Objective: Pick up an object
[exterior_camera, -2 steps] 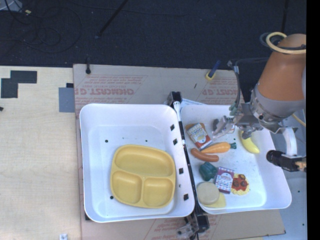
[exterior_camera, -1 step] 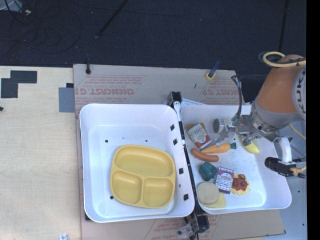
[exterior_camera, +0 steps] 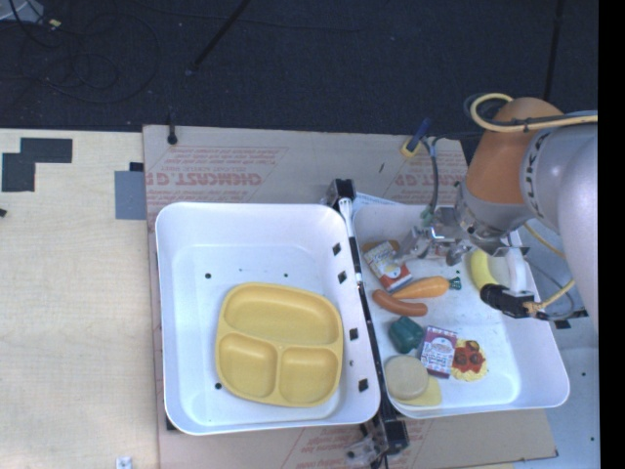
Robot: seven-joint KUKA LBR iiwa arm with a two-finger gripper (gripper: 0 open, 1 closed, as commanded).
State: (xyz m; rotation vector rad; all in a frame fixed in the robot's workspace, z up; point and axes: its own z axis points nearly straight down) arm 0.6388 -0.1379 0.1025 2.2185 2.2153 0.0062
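At the left we see the left bin [exterior_camera: 186,262], and in it a yellow divided plate [exterior_camera: 280,343] lying flat with its three compartments bare. Just to the right stands the right bin [exterior_camera: 547,384], the two rims touching along a dark seam.

The loose things lie in the right bin's left half. A small red-and-white packet [exterior_camera: 388,265] sits near the top; at about four o'clock from it lies an orange carrot [exterior_camera: 423,287], and just below that a red sausage [exterior_camera: 399,305], the two nearly touching. Further down come a dark green block [exterior_camera: 406,334], a small pink box [exterior_camera: 439,350], a round tan bun [exterior_camera: 406,376] at six o'clock from the block, and a yellow disc with red topping [exterior_camera: 469,360] just right of the box. A yellow banana [exterior_camera: 482,268] lies near the arm, partly covered by it.

The gripper [exterior_camera: 439,237] hangs over the upper middle of the right bin. The carrot lies at roughly seven o'clock from it, close but apart; the packet lies at about eight o'clock. We see nothing between the fingers. The metal parts there blur together, so we cannot tell how far the fingers stand apart. The grey and orange arm [exterior_camera: 513,179] is cut off at the right edge.
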